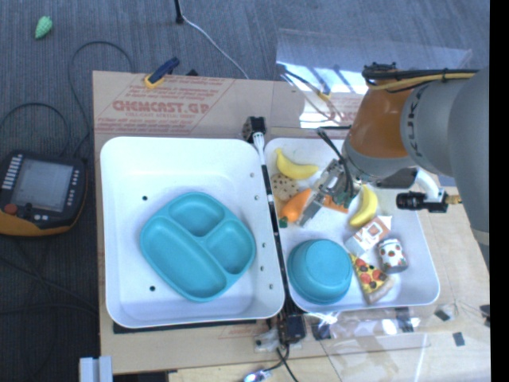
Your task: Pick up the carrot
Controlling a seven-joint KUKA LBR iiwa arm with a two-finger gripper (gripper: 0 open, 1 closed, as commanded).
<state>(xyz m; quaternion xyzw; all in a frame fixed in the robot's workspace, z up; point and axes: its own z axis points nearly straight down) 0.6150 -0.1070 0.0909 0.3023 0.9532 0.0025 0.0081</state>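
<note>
the carrot lies just left of the gripper in the right bin, long axis slanting toward it, though i cannot tell the tool's state.

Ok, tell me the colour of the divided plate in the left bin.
Light blue divided plate, seen in the camera view.

One fixed camera above the bench; looks down aslant on both bins.
</note>
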